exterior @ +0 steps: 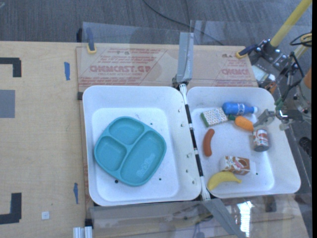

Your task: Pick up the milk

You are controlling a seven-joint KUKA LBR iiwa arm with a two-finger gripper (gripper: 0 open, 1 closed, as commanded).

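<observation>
Down in the right bin, the milk is a small brown and white carton lying near its near edge, long axis running left to right, with the banana just beside it on the near side and the sausage to its left. The gripper hovers at the bin's right side, above the can. So the milk lies nearer and left of the gripper, with the can between them. Whether the gripper is released or clenched cannot be told from this view.
</observation>
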